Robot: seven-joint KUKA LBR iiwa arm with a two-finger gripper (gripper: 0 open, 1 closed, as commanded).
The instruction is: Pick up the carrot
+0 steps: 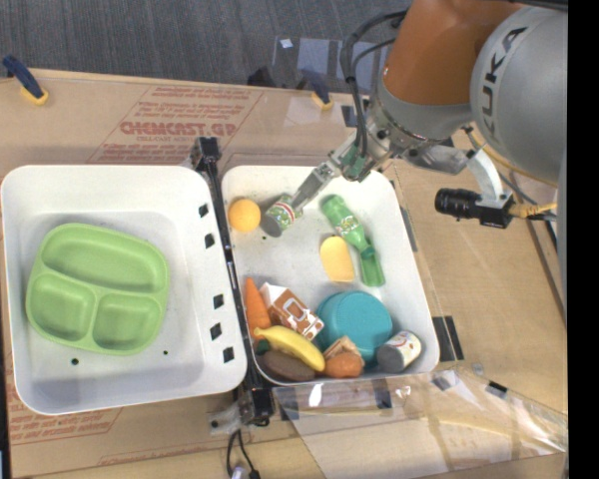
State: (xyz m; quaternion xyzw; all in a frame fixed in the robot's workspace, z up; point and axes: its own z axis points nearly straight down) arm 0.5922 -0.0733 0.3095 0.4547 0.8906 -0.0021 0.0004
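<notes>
A: Looking for the long orange carrot (256,305). Any sign of it?

B: Yes. Lying in the right-hand shallow white bin (411,267), tight along its left wall. Just beside a small red and white carton (296,312), with a curved yellow banana (291,346) at its lower end.

A: And the grey two-finger gripper (283,214)?

B: Hanging over the same bin, up at the far end. Close to a little round orange ball (244,215). Well apart from the carrot.

A: Open or shut?

B: Can't tell from here. Too small and blurry at the tip. Something grey-green there, maybe part of the tool, maybe not.

A: So which way to go?

B: Toward the near edge of the bin and a tiny bit left. Straight past the ball and down the left wall.

A: Which way does the carrot point?

B: Almost along that wall, from far to near. Thin end toward the gripper, fat end by the banana.

A: So squeeze across it, side to side?

B: Probably best. Tricky though, with the wall on one side and the carton on the other. Not much room.
</notes>
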